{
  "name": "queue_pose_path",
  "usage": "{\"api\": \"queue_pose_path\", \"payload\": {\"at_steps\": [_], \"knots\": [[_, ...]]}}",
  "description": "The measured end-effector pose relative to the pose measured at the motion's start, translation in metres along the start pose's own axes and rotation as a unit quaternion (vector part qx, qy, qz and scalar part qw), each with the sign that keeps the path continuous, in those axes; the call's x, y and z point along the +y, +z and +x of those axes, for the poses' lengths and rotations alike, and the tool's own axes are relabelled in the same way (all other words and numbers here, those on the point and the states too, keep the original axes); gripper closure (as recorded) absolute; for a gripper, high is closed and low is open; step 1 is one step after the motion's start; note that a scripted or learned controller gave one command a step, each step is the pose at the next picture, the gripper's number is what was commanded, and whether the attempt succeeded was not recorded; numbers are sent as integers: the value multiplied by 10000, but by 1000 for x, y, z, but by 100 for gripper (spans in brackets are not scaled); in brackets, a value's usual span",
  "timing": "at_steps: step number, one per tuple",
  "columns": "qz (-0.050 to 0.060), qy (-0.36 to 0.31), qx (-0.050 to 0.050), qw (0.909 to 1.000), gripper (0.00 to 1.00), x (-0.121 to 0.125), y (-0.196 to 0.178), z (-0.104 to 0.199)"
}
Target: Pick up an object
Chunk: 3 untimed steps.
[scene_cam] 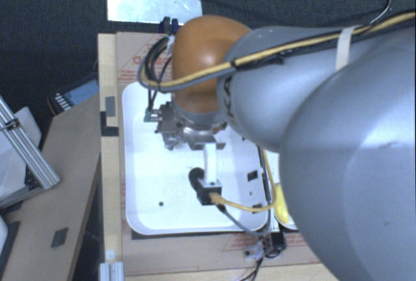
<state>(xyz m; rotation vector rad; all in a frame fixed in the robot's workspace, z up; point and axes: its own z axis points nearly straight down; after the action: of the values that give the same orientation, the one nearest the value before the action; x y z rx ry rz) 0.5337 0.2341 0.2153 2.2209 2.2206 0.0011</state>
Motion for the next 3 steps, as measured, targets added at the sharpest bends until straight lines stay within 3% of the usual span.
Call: {"api": "queue_pose_path", "payload": {"at_steps": [1,2,3], "knots": [[-2,7,0,10000,100,74,53,-1],[-33,13,8,10000,100,106,-5,-18],[-11,-29,6,10000,100,136,20,1]]}}
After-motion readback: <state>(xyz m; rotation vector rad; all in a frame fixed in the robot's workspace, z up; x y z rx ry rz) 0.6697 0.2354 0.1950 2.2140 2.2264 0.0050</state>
